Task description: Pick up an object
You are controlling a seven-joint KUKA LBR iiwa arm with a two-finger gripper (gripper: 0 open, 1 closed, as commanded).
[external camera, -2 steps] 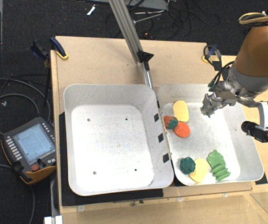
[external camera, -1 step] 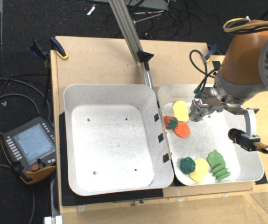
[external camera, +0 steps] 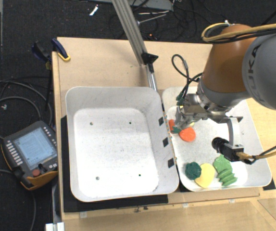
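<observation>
Step in hand, as judged: the descent onto a target in the right bin [external camera: 253, 129]; no lift has begun. The gripper [external camera: 182, 124] sits low in that bin's left part, close to the wall it shares with the left bin [external camera: 114, 143]. An orange piece [external camera: 187, 134] lies just beside the gripper tip, on its lower right, and looks like the target. A small teal bit [external camera: 177, 129] and a small orange bit [external camera: 172, 123] lie at the gripper's left; whether either touches the tip cannot be told. Claw state: cannot tell, since wrist and arm [external camera: 234, 71] hide most of it, and nothing is visibly held. Other candidates, all below the orange piece toward the bin's near edge: a dark green lump [external camera: 193, 170], a yellow piece [external camera: 206, 175] touching it, and a light green piece [external camera: 223, 170] just beside the yellow one. Next move, as judged: close on the orange piece, then rise straight up, clear of the shared wall. Risk: the piece sits off to the side of the tip and may be pushed away, not caught. Writing: dark lettering on the arm's grey housing, cut off by the frame edge, not read with certainty. Pendant [external camera: 30, 150] screen left of the left bin, text too small.
</observation>
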